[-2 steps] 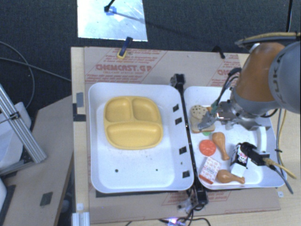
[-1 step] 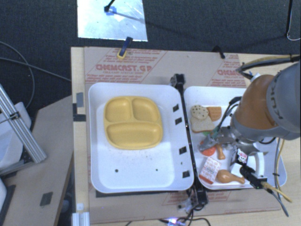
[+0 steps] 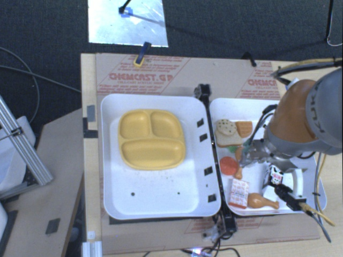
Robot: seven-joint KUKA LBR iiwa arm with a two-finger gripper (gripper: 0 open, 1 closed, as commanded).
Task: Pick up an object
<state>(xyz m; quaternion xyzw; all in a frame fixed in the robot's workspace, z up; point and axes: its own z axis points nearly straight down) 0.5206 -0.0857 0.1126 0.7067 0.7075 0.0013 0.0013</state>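
Observation:
The right bin (image 3: 316,189) holds several toy foods. A bread slice with a speckled cookie (image 3: 226,132) lies at its far left, with an orange piece (image 3: 244,128) beside it. A red round piece (image 3: 229,166) lies lower down, then a red-and-white packet (image 3: 238,193) and a tan drumstick (image 3: 261,201) near the front wall. My gripper (image 3: 245,157) hangs low over the bin's left half, just right of the red piece and over a small orange item (image 3: 238,172). The wrist hides what lies under it.
The left bin (image 3: 115,197) holds a yellow divided plate (image 3: 151,138). A black clip strip (image 3: 210,143) runs along the seam between the bins. The arm's orange band (image 3: 295,111) covers the right bin's middle and back. Cables (image 3: 311,210) trail at its front right.

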